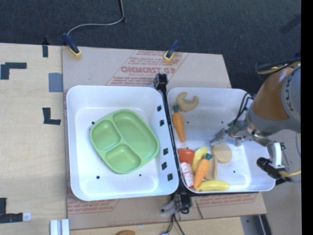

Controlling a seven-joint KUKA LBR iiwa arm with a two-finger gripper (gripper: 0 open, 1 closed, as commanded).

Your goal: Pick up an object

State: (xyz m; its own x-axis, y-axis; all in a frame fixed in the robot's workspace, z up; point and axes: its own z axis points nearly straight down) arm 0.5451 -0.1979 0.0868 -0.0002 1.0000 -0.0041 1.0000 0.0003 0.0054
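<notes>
Camera view: brown cardboard sheet (pixel 142 67) on a pale bench (pixel 29 146), dark carpet (pixel 205 13) across the top. Gripper (pixel 221 137) — fingers apart — hovers just above a tan round piece (pixel 222 153) in the right bin (pixel 215 96), lower right.

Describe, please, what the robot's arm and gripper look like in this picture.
The arm is rounded and grey, with a broad orange band above the wrist. Thin dark cables loop along its left side. Below it, the gripper is a slim assembly of dull grey metal, and a small white and black attachment juts out near the bin's corner.
</notes>
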